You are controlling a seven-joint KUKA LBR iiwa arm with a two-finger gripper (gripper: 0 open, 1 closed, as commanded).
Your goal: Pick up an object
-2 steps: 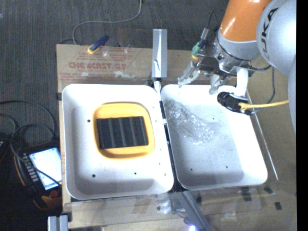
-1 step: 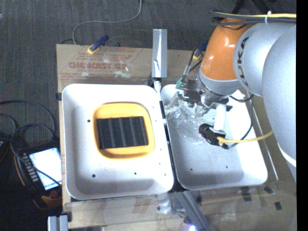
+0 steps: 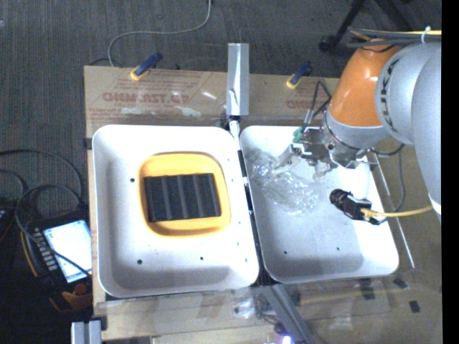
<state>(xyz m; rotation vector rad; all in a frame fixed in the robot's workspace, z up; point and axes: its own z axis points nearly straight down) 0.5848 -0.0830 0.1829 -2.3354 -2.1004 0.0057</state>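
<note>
A yellow tray-like object [image 3: 185, 168] with a black ribbed centre lies flat in the middle of the left bin [image 3: 115, 249]. In the right bin [image 3: 337, 260] a crumpled piece of clear plastic [image 3: 287, 188] lies in the far left part. My gripper [image 3: 294, 147] hangs over the back of the right bin, just right of and above the clear plastic. Its tip points left toward the plastic. I cannot make out whether it touches the plastic.
A black connector [image 3: 347, 202] on a yellow cable hangs from the arm over the right bin's right side. A metal post [image 3: 237, 77] stands behind the divide between the bins. Blue-and-yellow clamps [image 3: 145, 65] hold the cardboard at the back.
</note>
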